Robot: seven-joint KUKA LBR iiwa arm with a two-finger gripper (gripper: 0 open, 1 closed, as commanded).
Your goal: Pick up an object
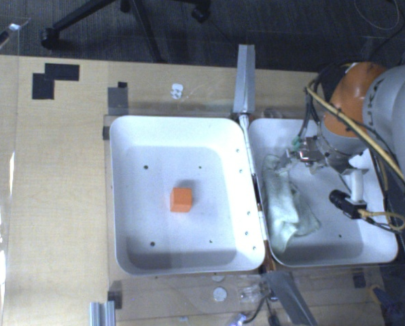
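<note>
Arm [365,114] hung over right bin [376,253], gripper [304,156] at cloth's [287,206] 12 o'clock, prob. for grab; finger state: cannot tell. Orange cube [181,200] sat mid left bin [131,250], untouched.

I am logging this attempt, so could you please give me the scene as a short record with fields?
left bin: holds one orange cube, near its middle, upright and apart from the walls
right bin: holds a crumpled pale cloth along its left side
arm: reaches in over the right bin
pincer: over the upper part of the right bin, just above the cloth; too blurred to tell whether it grips anything
cube status: untouched, not picked up
</note>
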